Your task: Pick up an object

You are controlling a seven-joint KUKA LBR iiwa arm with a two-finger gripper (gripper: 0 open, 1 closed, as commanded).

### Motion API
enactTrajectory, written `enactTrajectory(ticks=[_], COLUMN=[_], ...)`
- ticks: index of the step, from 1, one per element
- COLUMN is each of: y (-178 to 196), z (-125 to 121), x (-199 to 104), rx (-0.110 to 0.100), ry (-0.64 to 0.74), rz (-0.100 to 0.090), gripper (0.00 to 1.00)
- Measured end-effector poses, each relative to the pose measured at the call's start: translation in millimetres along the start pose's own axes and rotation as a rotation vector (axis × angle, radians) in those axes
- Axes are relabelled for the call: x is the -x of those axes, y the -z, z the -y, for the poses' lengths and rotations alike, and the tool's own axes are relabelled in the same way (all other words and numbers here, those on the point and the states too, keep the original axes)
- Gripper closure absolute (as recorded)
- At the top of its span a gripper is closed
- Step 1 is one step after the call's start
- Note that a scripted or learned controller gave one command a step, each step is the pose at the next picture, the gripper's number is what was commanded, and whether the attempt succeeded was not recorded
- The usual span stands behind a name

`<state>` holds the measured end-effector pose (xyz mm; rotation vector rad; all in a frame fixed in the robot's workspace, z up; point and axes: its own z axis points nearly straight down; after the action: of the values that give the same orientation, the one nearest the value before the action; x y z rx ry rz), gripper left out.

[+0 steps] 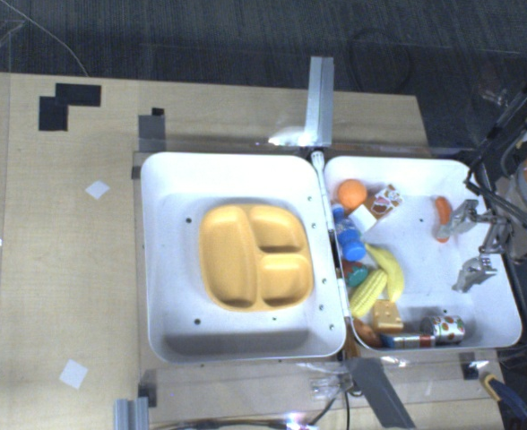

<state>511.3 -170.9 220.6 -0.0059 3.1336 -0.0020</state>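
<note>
Gripper (468, 245) sits over the right bin's (505, 330) right part, reaching in from the right edge; jaws spread wide, one metal finger (462, 213) toward the bin's back, the other toward its front, w/ bare white bin floor showing between them. Nothing held. The rear finger tip is just beside, maybe touching, a small orange-red piece (442, 211); can't tell contact for sure. Rest of the objs are piled on the right bin's left side, well apart from the gripper: an orange ball (351, 193) near the back-left corner, a small white carton w/ red print (382, 204) just right of the ball, blue pieces (347, 236) along the left wall in front of the ball, a banana (377, 282) farther front w/ a teal item (357, 277) touching its left side, a tan block (388, 313) at the banana's front end, and a printed can (444, 330) lying on its side near the bin's front wall. Left bin (169, 258), next to the right bin, holds a yellow divided tray (253, 256) at its middle.
</note>
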Motion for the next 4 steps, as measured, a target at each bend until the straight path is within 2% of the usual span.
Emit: enactTrajectory(ticks=[1,2,3,4], y=[43.3,-89.3,-97.8,-131.1], z=[-17.6,-74.8,-15.3,-28.3], x=[21.2,-15.4,-23.6,38.9], rx=[0.000,0.001,-0.001,0.001], ry=[-0.187,-0.437,-0.392,-0.502], rz=[0.003,-0.007,-0.002,0.006], gripper=[0.00,0.00,0.00,0.00])
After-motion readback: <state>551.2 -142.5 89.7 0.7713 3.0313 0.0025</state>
